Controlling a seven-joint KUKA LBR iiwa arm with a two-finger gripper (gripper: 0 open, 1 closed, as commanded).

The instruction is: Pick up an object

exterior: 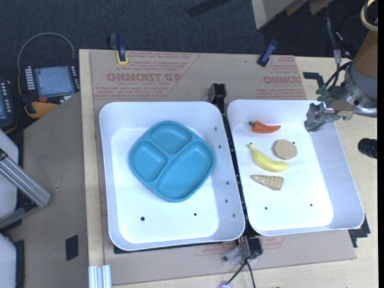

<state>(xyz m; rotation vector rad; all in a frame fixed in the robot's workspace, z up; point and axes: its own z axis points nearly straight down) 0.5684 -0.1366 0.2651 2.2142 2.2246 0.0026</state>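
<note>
Ridged cone [267, 182] (tan), curved banana [267, 159], round biscuit [285, 149]

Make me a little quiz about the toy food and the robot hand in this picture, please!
1. True or false: the blue three-compartment plastic plate lies in the same shallow white bin as the yellow toy banana.
2. Which item lies nearest the grey two-finger gripper? A) the orange toy carrot B) the tan ridged cone-shaped wedge C) the blue plate
3. Fill in: the round tan toy cookie lies just to the ____ of the banana in the camera view.

Key: 1 false, the plate is in the left bin and the banana in the right bin. 2 A. 3 right.
</note>
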